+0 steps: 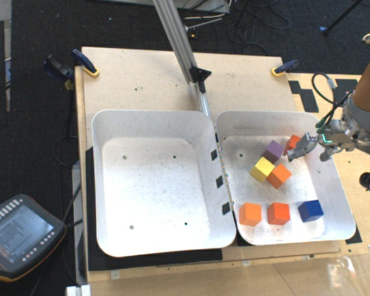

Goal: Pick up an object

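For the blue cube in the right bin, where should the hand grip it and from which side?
Grip the blue cube across two opposite side faces, coming straight down from above. It sits flat and apart from the red cube, but near the bin's sloping wall, so a sideways approach looks cramped.

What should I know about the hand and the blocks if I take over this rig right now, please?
Hand: over the right bin, upper right part; nothing seen between its fingers, open or shut unclear.
Blocks, all in the right bin: purple, yellow and orange clustered; another orange one beside the hand; orange, red-orange, blue along the front.
Done: nothing lifted. Left: grasp and lift one.
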